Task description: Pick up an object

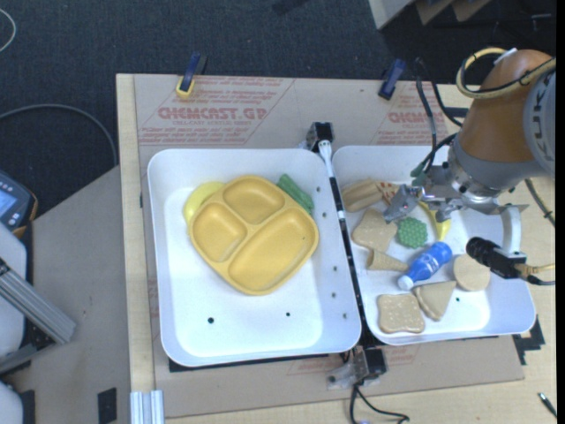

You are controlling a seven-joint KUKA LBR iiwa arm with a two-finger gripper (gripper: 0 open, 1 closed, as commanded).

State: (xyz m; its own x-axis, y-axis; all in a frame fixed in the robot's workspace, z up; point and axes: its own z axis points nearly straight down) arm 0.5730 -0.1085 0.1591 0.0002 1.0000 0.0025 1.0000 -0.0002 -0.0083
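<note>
You're looking down on dark carpet (132, 16) all round the counter (265, 104) — its top a brown printed board. Two blue clamps (190, 73) grip its far edge, and a black cable (53, 117) loops across the floor at left.

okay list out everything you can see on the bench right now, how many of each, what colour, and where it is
White bins: two, side by side on the bench.
Divided tray: one, yellow, left bin.
Yellow piece: one, under the tray's upper left edge.
Green piece: one, at the tray's upper right edge.
Bottle: one, blue with a white cap, lying in the right bin.
Round green item: one, right bin, above the bottle.
Tan toy food pieces: about seven, around the right bin.
Clamps: two, blue, bench's far edge.
Arm: one, grey and orange, over the right bin.
Gripper: one, just above the round green item.
</note>
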